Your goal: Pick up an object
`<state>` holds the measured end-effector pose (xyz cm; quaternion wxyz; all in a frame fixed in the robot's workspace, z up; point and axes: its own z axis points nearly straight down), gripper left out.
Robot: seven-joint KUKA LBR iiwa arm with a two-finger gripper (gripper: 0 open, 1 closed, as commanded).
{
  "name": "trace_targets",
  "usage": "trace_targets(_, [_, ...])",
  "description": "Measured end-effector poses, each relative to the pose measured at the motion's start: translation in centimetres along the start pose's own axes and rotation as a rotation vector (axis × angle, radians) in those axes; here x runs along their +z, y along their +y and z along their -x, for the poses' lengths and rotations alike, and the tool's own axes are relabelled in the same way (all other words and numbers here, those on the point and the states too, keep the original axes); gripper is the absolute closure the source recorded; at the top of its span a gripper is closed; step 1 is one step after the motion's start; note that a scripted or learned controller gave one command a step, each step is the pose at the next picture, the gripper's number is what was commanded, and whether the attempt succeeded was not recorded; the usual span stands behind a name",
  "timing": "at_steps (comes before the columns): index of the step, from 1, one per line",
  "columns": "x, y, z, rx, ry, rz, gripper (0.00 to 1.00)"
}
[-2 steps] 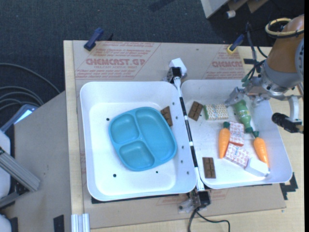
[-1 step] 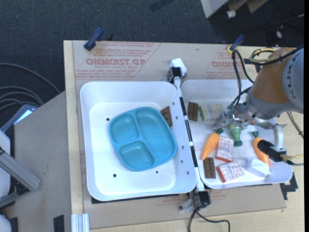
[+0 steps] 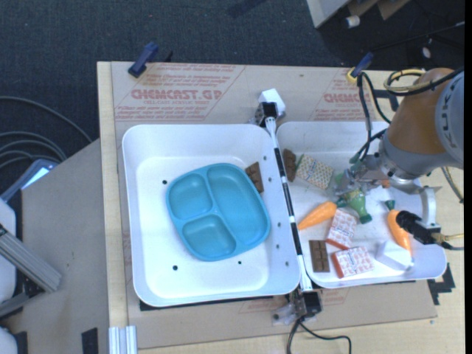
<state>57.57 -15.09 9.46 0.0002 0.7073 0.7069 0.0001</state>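
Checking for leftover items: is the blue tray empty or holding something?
Empty: the blue tray shows three bare compartments.

Bright, even light falls from overhead, and the white bins (image 3: 140, 198) glare a little, washing out their rims. Shadows are soft and short, tucked under the blue tray (image 3: 217, 211). The dark floor (image 3: 110, 21) swallows detail. Everything looks slightly soft, and the arm (image 3: 424, 131) is smeared with blur.
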Motion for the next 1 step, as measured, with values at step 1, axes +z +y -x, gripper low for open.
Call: trace_targets(1, [-9.07, 3.86, -8.42, -0.002, 0.001, 0.001, 1.00])
